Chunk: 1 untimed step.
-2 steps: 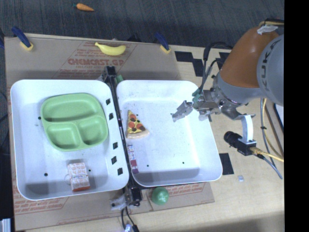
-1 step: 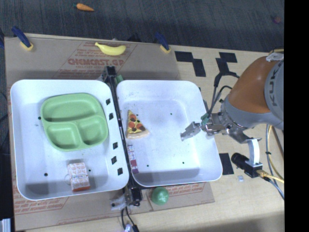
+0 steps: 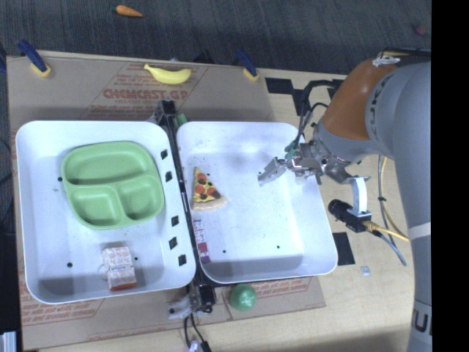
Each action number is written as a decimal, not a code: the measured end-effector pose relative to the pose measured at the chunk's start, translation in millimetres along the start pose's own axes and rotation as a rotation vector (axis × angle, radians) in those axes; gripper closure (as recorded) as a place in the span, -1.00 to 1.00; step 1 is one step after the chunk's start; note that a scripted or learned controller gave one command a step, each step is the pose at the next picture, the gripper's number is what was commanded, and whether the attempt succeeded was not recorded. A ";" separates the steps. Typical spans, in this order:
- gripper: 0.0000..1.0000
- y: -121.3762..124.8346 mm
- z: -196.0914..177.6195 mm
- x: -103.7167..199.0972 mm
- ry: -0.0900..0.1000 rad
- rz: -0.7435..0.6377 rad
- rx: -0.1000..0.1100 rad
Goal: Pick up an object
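Camera view: gripper (image 3: 272, 171) over right bin (image 3: 311, 251), upper right part; fingers look parted, nothing between them. Pizza toy (image 3: 206, 190) lies at the bin's left side, well apart from gripper. Step judged: approach, no grasp yet. Next: travel left, descend over pizza, close.

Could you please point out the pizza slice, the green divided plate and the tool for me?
pizza slice (image 3: 206, 190): camera view, its topping.
green divided plate (image 3: 111, 183): camera view, central ridge.
tool (image 3: 272, 171): camera view, its tip.
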<state>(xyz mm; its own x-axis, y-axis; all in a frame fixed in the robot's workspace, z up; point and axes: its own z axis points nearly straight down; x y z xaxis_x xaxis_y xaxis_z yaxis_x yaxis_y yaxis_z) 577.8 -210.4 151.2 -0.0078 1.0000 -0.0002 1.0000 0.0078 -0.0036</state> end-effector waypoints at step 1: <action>-1.00 65.3 20.5 16.9 0.001 0.001 -0.002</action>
<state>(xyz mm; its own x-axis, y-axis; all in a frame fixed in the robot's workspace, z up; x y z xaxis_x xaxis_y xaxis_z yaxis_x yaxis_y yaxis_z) 642.9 -193.0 130.4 -0.0064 1.0000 0.0009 1.0000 0.0064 -0.0018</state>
